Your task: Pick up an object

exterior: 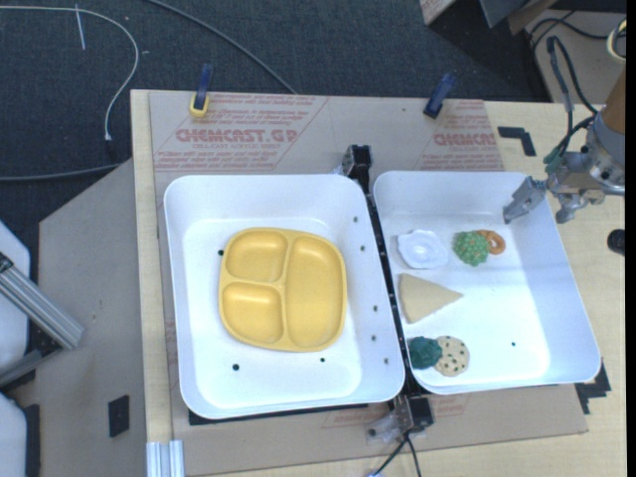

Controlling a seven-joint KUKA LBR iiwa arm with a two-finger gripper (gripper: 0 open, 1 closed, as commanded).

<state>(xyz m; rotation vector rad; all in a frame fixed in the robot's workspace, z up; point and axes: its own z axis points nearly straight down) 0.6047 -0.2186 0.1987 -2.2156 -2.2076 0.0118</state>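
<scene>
The desk carries two shallow white bins side by side, pinned by clamps at its far edge so they stay put under the arm; the left bin holds a yellow divided plate lying flat near its middle, likely too broad for a two-finger grasp; the right bin gathers the smaller things toward its left side, within reach of the arm coming in from the right; largest of these is a pale wedge like a slice of cheese, then a small white dish, a green broccoli-like piece touching an orange ring, a speckled cookie and a dark green lump just beside it; the gripper hangs over the bin's far right corner, well apart from every item; its jaws appear spread and pinch nothing, so the pick seems not yet begun, the ring and broccoli being nearest
</scene>
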